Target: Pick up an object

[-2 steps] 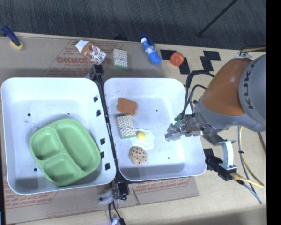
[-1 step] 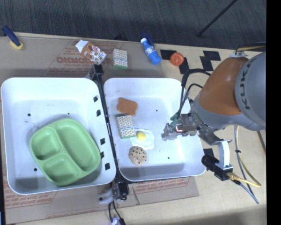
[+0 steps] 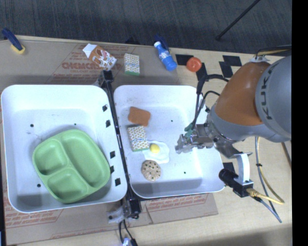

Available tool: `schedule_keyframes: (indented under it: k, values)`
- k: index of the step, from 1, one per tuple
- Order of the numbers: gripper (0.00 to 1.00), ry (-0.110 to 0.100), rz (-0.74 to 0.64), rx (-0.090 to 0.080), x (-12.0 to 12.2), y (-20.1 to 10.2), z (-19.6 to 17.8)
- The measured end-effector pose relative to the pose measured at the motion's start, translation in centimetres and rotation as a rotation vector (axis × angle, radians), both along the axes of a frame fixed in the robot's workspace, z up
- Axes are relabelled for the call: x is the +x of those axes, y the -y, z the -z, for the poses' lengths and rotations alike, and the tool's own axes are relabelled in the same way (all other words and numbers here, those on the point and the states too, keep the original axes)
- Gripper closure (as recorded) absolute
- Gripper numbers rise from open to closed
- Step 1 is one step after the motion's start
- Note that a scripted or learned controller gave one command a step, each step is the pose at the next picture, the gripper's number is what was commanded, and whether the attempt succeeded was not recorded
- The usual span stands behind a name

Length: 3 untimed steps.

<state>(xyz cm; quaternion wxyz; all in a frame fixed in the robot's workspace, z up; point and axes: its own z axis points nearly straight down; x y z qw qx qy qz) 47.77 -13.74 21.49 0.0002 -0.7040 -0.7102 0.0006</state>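
Observation:
My gripper (image 3: 185,143) hangs over the right side of the right bin (image 3: 167,188), a short way right of the toy fried egg (image 3: 156,150). Nothing shows between its fingers. Left of it in the same bin lie an orange-brown bread slice (image 3: 139,116), a small green-patterned packet (image 3: 137,138) and a chocolate-chip cookie (image 3: 151,170). The big grey arm with its orange band (image 3: 241,101) covers the bin's right rim.
A green divided plate (image 3: 71,164) lies in the left bin (image 3: 20,106). Behind the bins on the bench sit a snack bag (image 3: 99,57), a small box (image 3: 132,64), a blue bottle (image 3: 166,56) and an orange cap (image 3: 194,64). Cables trail at the right.

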Motion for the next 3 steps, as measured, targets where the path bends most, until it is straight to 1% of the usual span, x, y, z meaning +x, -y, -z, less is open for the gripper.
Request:
schedule_keyframes:
  k: [1, 2, 3]
  values:
    - [1.0, -0.002, 0.003, 0.0, -0.16, 2.35, 0.7]
    - [1.0, -0.004, 0.002, 0.001, -0.17, 2.6, 1.06]
    - [1.0, 0.0, 0.004, 0.0, -0.14, 3.22, 0.83]
